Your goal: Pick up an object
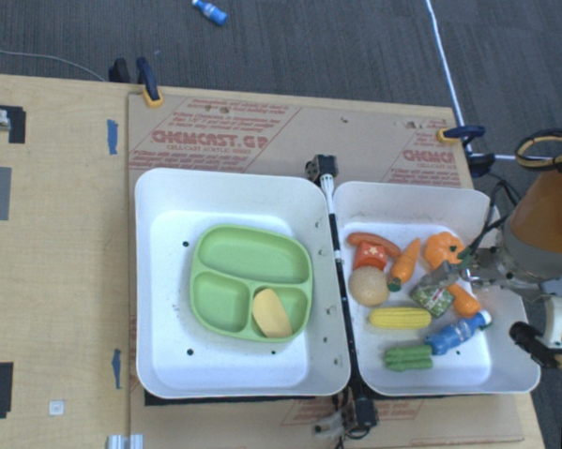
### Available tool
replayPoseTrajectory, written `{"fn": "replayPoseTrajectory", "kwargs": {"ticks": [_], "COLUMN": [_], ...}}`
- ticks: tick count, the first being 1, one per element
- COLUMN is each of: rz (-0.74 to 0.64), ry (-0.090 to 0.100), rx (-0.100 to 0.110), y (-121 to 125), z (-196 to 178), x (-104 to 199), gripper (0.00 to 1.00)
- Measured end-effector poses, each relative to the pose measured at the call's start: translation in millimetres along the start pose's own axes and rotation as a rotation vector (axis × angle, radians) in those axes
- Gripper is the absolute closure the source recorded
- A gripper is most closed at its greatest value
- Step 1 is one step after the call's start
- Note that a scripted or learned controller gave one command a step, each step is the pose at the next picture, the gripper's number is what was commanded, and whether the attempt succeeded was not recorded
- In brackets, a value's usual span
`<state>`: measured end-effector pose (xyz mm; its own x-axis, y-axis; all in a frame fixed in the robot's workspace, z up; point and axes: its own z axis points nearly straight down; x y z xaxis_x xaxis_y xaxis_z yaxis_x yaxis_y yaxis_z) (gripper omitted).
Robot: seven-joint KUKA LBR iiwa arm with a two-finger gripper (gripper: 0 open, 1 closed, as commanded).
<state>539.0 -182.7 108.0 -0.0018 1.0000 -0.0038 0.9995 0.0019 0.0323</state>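
Toys for picking lay crowded in the right bin (499,371): a red pepper (374,249), a carrot (406,261), an orange pepper (442,248), a pale round ball (369,287), a corn cob (400,318), a green pickle (407,358), a blue bottle (457,334) and a small green packet (431,297). The gripper (455,272) sat low over the packet and the orange pepper, reaching in from the right. It was small and blurred against the toys, so I cannot tell how it was set, nor whether it touched anything. Much of the arm (544,219) was cut off at the right edge.

In the left bin (166,260) a green divided plate (250,281) held a yellow lemon (273,313) in its lower right section. Both bins rested on a brown cardboard sheet (267,134) printed in red, clamped to a pale wooden bench (44,272). Beyond it lay dark carpet (319,33), with what looked like a small blue bottle (209,11) lying on it.
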Motion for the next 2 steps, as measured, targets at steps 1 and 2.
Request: {"fn": "replayPoseTrajectory", "kwargs": {"ticks": [1, 2], "rz": [0.000, -0.001], "ry": [0.002, 0.003], "rx": [-0.001, -0.001], "y": [-3.6, -6.1], "z": [0.7, 1.4], "x": [1.6, 2.7], "gripper": [0.00, 0.00]}}
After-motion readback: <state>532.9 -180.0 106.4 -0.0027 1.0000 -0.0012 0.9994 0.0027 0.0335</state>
